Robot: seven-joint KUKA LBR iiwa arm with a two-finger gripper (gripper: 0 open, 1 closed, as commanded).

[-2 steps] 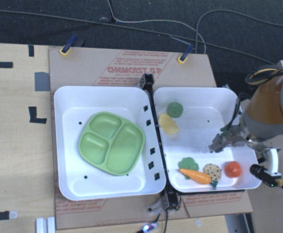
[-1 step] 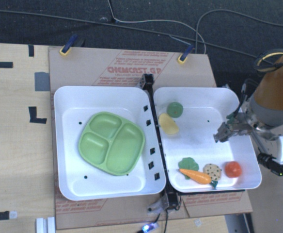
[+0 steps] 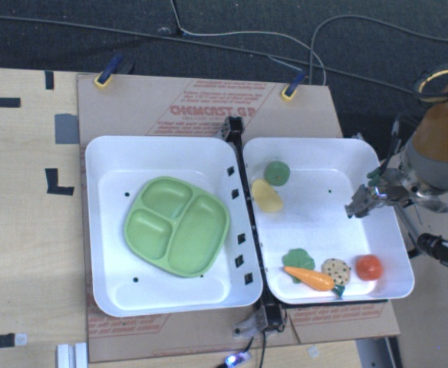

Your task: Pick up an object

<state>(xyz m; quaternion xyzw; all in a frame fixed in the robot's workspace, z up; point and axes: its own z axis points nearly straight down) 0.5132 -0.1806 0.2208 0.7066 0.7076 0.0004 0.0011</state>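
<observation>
Nearest the camera, along the front wall of the right bin (image 3: 385, 205), a row of small toy foods is being displayed: an orange carrot (image 3: 310, 277), a green leafy piece (image 3: 298, 259) touching its upper side, a speckled round cookie (image 3: 335, 270) just beside the carrot's tip, and a red tomato (image 3: 369, 267) near the front right corner. Farther back in the same bin, near the dividing wall, a pale yellow piece (image 3: 268, 196) is being shown with a dark green ball (image 3: 277, 173) just behind it; the two seem to be touching, though that cannot be judged for sure.

A light green divided plate (image 3: 178, 225), with three compartments, is being carried flat by the left bin (image 3: 101, 205). Both bins are being borne by a cardboard sheet (image 3: 209, 102) laid on the wooden counter (image 3: 24, 205), the sheet being pinned at its far edge by two clamps (image 3: 107, 70).

From the right, the arm is being reached over the right bin's right rim, and the hand (image 3: 357, 205) is being held low at that edge, well apart from every toy. No item is being seen between its fingers; whether they are parted or closed cannot be told.
</observation>
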